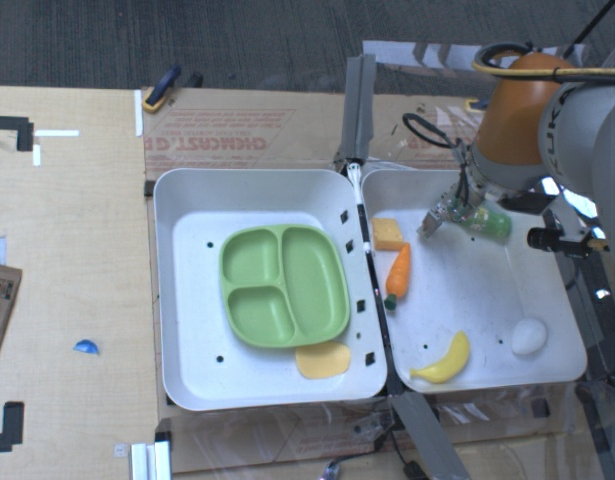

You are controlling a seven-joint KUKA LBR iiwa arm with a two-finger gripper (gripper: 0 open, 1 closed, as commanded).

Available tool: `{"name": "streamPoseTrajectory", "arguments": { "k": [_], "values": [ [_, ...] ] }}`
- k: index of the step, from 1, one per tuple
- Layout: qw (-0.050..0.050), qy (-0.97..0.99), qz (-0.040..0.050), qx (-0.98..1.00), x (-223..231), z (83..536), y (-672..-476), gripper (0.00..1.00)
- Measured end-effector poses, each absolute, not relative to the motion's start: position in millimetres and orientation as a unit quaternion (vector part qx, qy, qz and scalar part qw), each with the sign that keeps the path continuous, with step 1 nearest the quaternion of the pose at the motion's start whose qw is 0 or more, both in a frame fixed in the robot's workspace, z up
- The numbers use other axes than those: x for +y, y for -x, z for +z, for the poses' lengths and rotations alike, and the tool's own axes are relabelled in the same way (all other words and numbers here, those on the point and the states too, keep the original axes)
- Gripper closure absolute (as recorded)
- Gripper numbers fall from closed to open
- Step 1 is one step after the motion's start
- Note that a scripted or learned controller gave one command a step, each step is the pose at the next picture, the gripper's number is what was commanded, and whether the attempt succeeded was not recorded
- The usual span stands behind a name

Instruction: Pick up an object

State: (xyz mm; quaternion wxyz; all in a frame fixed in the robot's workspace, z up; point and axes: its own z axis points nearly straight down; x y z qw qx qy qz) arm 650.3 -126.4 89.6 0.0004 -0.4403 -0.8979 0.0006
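My gripper [449,214] hangs low over the far part of the right bin [547,298], under the orange-banded wrist. A pale green object [493,226] lies right beside it on its right, touching or nearly so; I cannot tell whether it is held. In the same bin an orange carrot [398,273] and a yellow block [387,233] lie by the left wall. A yellow banana [442,360] rests near the front edge, and a white egg [528,336] sits at the front right.
The left bin [187,268] holds a green divided plate [285,285] and a flat yellow piece [322,360] at its front. A grey divider post [357,108] rises between the bins at the back. Cables hang near the arm.
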Motion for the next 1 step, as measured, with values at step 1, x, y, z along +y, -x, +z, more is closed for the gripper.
{"name": "streamPoseTrajectory", "arguments": {
  "k": [1],
  "values": [
    [0.001, 0.440, 0.0006, -0.898, -126.4, 89.7, -650.3, 0.00]
  ]
}}
